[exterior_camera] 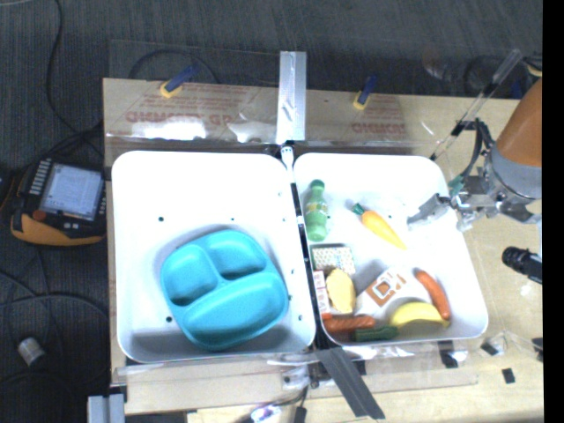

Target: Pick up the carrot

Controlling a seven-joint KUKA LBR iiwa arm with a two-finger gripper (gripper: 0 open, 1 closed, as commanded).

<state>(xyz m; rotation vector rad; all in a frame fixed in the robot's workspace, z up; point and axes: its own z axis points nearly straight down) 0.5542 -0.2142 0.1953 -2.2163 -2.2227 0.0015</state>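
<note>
The carrot [381,226], yellow-orange with a green top, lies slanted in the upper middle of the right bin [441,179], its tip pointing down and right. My gripper [445,216] hangs over the bin's right side, just to the right of the carrot and apart from it. Its fingers [426,212] stand open with nothing between them. The grey arm with its orange band [522,139] reaches in from the right edge.
A green bottle [315,210] stands left of the carrot. Below it lie a patterned box [332,258], a yellow potato [340,291], an orange-white carton [386,289], a banana [414,314] and a red sausage [434,293]. The left bin holds a blue divided plate [225,285].
</note>
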